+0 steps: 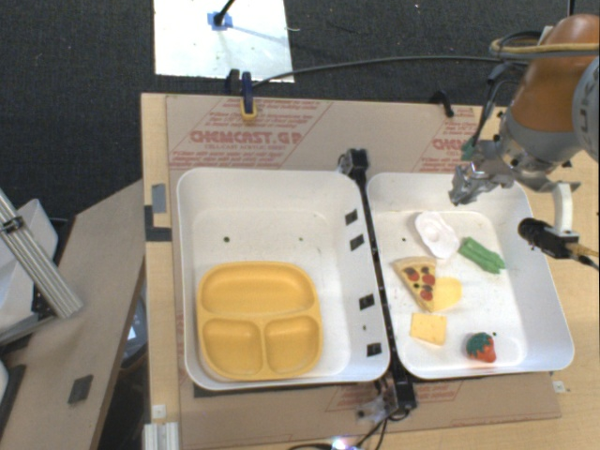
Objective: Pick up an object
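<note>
The right bin (pixel 555 319) holds several toy foods. A white rounded piece (pixel 437 233) lies near its far side, with a green pod (pixel 482 254) to its right. A pizza slice (pixel 416 278) rests against a yellow wedge (pixel 450 294). A yellow cheese square (pixel 429 328) and a red strawberry (pixel 482 347) lie near the front. My gripper (pixel 465 189) hangs over the bin's far edge, above and a little behind the white piece, with nothing seen in it.
The left bin (pixel 272 184) holds a yellow divided tray (pixel 260 319) toward its front. A black clip strip (pixel 366 261) runs along the seam between the bins. A black fixture (pixel 548 237) sticks in at the right bin's right edge.
</note>
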Controlling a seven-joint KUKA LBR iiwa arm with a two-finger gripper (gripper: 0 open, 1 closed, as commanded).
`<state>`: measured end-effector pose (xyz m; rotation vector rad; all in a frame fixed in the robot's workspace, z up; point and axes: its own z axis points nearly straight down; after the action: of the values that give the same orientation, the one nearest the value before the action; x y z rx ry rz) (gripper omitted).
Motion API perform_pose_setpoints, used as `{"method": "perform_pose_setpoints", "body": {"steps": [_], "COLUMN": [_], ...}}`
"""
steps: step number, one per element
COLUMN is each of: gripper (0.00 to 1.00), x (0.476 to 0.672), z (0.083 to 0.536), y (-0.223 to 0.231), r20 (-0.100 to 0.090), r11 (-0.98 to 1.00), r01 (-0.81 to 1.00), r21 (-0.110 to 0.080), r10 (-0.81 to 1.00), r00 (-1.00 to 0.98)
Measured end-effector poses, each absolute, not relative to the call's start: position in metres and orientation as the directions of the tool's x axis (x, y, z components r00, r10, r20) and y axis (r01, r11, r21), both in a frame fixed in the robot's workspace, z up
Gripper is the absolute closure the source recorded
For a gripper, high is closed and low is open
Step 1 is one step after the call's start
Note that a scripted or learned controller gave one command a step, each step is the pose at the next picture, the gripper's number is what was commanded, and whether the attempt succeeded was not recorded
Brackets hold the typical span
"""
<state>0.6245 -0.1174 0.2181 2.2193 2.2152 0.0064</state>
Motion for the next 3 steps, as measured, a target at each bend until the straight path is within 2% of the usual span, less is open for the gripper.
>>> {"method": "perform_pose_setpoints", "body": {"steps": [1, 3], "gripper": [1.00, 1.00], "x": [0.626, 0.591], "z": [0.242, 0.247], "y": [-0.118, -0.003], "r20": [-0.001, 0.002], "r11": [0.004, 0.010], "r01": [1.000, 1.000], "r21": [0.004, 0.001], "r10": [1.000, 1.000], "r00": [-0.004, -0.010]}}
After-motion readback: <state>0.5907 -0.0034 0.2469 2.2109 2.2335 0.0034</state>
